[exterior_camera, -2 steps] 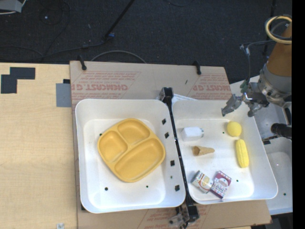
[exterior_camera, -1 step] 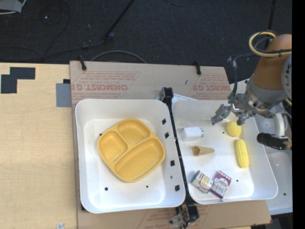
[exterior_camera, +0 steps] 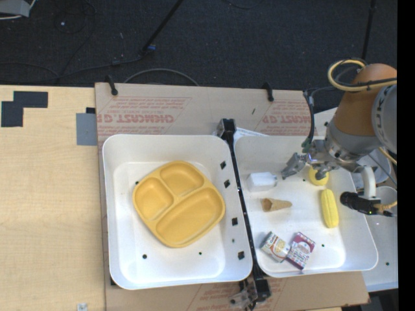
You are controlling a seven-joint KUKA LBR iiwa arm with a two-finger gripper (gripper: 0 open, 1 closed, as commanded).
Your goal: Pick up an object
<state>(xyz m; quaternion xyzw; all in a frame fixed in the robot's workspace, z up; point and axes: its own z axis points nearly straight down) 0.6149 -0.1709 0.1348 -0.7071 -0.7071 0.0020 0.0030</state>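
In the right bin (exterior_camera: 363,258) my gripper (exterior_camera: 305,168) hangs low at the far side, its fingers spread open. One finger (exterior_camera: 289,168) points toward a small white block (exterior_camera: 262,179). A small round yellow object (exterior_camera: 318,176) lies on the bin floor by the other finger, and it is not clamped between them. Further toward the front lie a yellow corn cob (exterior_camera: 329,207), a tan cone-shaped piece (exterior_camera: 277,204) and two small packets, one pale (exterior_camera: 274,245) and one maroon (exterior_camera: 299,249).
The left bin (exterior_camera: 123,251) holds a yellow divided plate (exterior_camera: 178,203). A black divider (exterior_camera: 237,199) runs between the bins. The arm's grey body and orange band (exterior_camera: 360,105) rise over the right bin's far right corner, with cables beside it.
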